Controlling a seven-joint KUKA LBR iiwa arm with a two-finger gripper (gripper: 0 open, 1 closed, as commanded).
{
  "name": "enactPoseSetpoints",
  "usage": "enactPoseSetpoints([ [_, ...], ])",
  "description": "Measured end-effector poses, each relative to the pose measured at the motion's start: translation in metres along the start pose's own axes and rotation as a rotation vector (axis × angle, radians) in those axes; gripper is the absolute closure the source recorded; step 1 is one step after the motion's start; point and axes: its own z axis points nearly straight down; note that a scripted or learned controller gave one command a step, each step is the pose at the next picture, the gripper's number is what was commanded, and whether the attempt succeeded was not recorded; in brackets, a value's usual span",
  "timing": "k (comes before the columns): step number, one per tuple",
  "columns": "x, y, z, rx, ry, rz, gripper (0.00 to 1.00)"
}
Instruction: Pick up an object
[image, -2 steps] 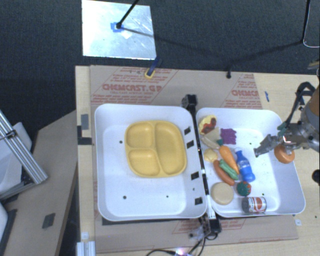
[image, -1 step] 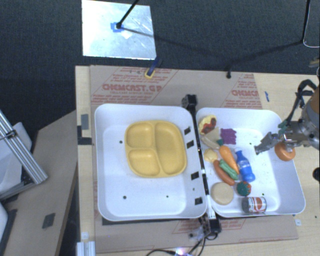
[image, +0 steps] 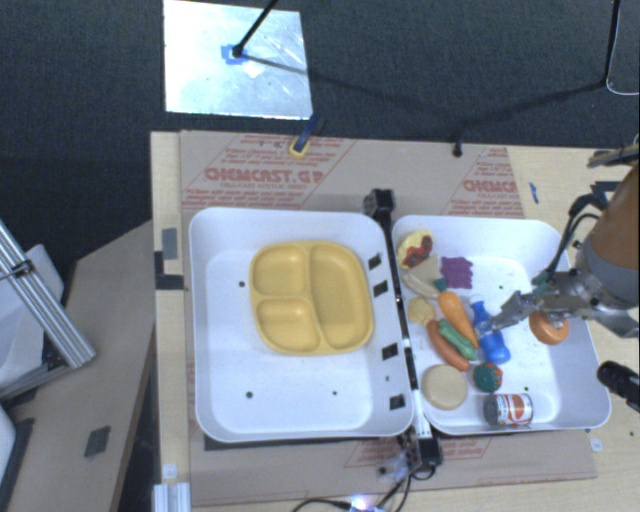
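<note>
The gripper reaches into the right bin from its right edge, tips low near the bin's middle; whether it is spread or pressed together cannot be told. The nearest thing, a blue toy, lies just toward the left edge from the tips, its long axis running toward the bin's front edge. Beside it lies one carrot, one green pepper, one purple piece, one round biscuit and one can near the front edge. The left bin holds one yellow tray.
</note>
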Motion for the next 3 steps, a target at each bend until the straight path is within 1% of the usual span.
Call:
enactPoseSetpoints([
  [1, -0.007, 0.006, 0.055, 0.001, 0.0, 0.001, 0.0],
  [2, -0.002, 0.011, 0.115, 0.0, 0.001, 0.0, 0.0],
  [3, -0.002, 0.014, 0.127, -0.008, 0.002, 0.001, 0.0],
])
